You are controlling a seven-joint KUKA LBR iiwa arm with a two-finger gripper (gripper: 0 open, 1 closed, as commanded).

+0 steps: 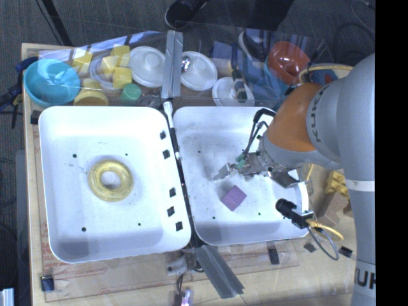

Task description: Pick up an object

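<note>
A small purple block (234,197) lies on the floor of the right bin (197,222), near its middle. My gripper (231,169) hangs low inside that bin, just above and slightly behind the block in the picture, with nothing seen held in it. The grey arm with its orange band (299,123) reaches in from the right over the bin's far right corner. A yellow ring (110,178) lies flat in the middle of the left bin (57,234).
Behind the bins stand a blue bowl (51,81), yellow cups (115,69), white lids (148,64) and a red bowl (287,59). A ridge with black clips (172,193) separates the two bins.
</note>
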